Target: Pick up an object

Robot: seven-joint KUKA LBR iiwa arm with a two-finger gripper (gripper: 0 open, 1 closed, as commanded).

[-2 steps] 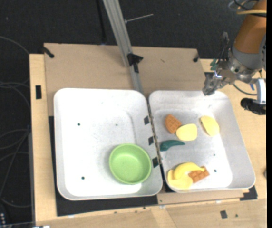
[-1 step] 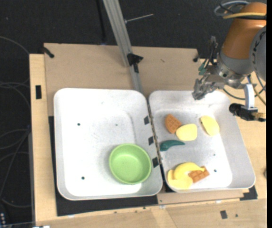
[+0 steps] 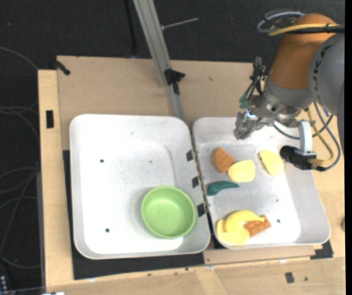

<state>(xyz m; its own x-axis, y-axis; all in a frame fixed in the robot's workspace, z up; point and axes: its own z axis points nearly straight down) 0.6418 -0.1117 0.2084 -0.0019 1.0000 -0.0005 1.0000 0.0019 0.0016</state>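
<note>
- Overhead, claw (image 3: 245,128): above the right bin's (image 3: 299,235) far rim, nothing visibly held; finger spacing cannot be told.
- Right bin: waffle piece (image 3: 223,160), two yellow slices (image 3: 242,171), teal item (image 3: 220,188), yellow-orange pile (image 3: 242,226).
- Left bin (image 3: 102,140): green bowl (image 3: 168,211).

Tan bench (image 3: 111,85); black floor (image 3: 16,17), loose cables (image 3: 4,165).

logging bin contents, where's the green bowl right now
The green bowl sits in the left bin, at its near right corner, beside the divide from the right bin.
</note>
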